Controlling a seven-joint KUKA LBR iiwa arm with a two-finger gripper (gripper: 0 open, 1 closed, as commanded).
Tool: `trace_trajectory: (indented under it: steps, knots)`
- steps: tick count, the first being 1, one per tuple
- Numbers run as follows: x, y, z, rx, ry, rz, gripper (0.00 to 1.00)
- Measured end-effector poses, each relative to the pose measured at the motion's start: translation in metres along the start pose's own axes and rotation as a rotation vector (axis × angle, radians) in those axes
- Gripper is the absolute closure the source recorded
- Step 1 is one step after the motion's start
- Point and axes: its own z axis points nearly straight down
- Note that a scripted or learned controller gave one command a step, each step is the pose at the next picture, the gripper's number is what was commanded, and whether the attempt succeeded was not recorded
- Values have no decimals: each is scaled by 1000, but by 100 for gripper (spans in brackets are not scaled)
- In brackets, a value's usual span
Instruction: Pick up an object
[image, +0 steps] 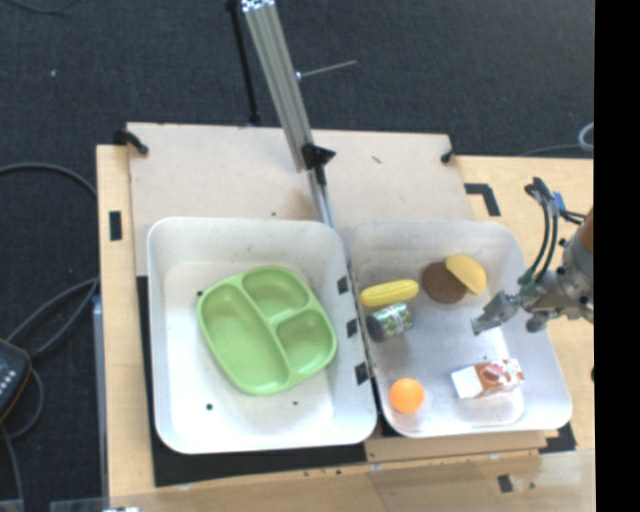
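Start from the counter (118, 400) and its two bins: skip the left bin (160, 240), taken up by a green plate (268, 328) too broad and flat to grip easily, and work in the right bin (440, 340), home to every small candidate. Note the arm (572, 275) reaching in at that bin's right side, with the pincer (518, 312) over bare floor between the bun and the carton; cannot tell from this slant how wide it stands, and nothing visibly in it. Judging by nearness, choose the carton (487, 380), lying near the front right corner, just below the pincer in the view; align across its narrow side and descend straight, minding the bin wall close by. Failing that, try the brown and yellow bun (452, 280) toward the back, probably too wide for a sure hold. Leave the yellow corn (389, 293) and the small can (390, 321) beside it, lying close together against the left wall, likely to crowd a grasp. Treat the orange ball (406, 396) at the front left as a last choice: round, liable to roll away. Close only once centred, then lift slowly.
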Motion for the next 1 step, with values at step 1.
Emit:
trace_trajectory:
  steps: [1]
  knots:
    - [0, 0, 0, 0, 0, 1, 0]
